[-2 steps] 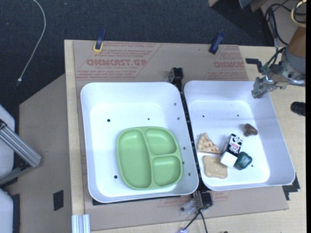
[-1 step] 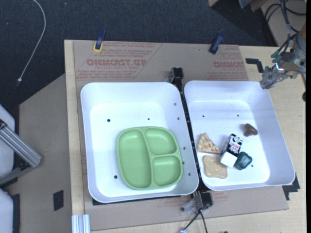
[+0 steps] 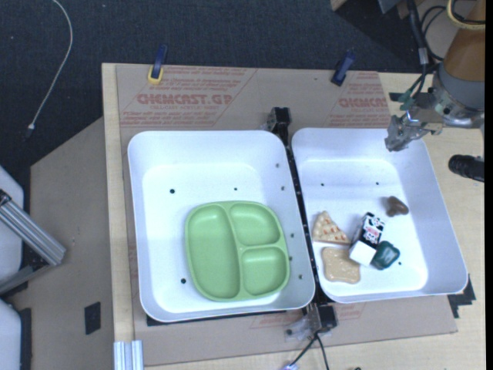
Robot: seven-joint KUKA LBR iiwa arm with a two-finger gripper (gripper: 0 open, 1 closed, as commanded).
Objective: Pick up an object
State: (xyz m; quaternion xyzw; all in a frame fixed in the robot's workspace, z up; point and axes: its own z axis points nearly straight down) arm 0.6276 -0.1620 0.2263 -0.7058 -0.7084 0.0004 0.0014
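objects: small pile in right bin [image 3: 339,160] — waffle wedge [image 3: 330,228], tan cookie [image 3: 340,266], teal block [image 3: 385,255]
pincer [image 3: 398,135]: above bin's far corner, nothing held, finger state cannot tell

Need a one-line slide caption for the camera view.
Arm's claw above the right bin's far corner; small items cluster near its front, green divided plate in the left bin.

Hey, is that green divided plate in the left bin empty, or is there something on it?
Empty. All three compartments of the green plate show bare green, and the small items lie in the right bin.
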